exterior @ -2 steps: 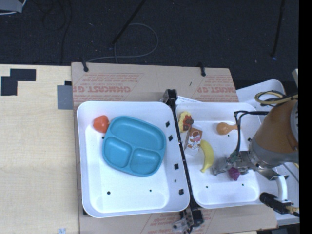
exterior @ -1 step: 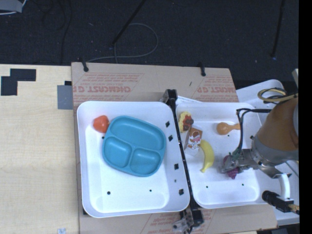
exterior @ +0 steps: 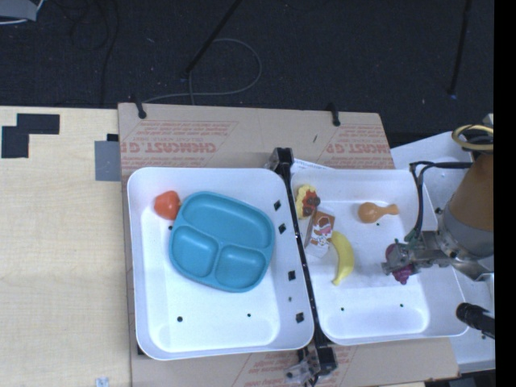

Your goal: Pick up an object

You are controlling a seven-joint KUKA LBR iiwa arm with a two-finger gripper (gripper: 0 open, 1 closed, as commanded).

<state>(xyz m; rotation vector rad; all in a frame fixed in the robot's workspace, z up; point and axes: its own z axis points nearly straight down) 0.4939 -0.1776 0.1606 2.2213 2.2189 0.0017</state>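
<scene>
In the right bin (exterior: 379,313), over by its right wall: gripper (exterior: 398,258) down low, hanging off the grey arm (exterior: 476,212) with the orange band, reaching in from the right. Right up against the gripper tip, a small purple object (exterior: 401,274), maybe grapes, too blurry to call. Touching or just overlapping from this angle, no idea. Can't tell whether open or clamped shut either, and can't say the purple thing is actually held.

Elsewhere in the same bin: banana (exterior: 343,256) roughly in the middle, lying lengthwise, with a small red-and-white packet (exterior: 321,232) just beside it on the left. Above that, against the divider, some yellow and dark bit (exterior: 306,200), hard to make out. Further back, a tan pear-shaped thing (exterior: 377,211) lying on its side, well apart from the gripper.

Over in the left bin (exterior: 210,321): blue divided plate (exterior: 222,240) with three compartments, sitting flat, plus an orange-red ball (exterior: 167,205) touching its upper-left edge.

Under both bins, a sheet of cardboard (exterior: 242,139) with red print. Left of that, pale wooden bench (exterior: 56,256). Behind everything, dark floor with loose cables (exterior: 226,55).
</scene>
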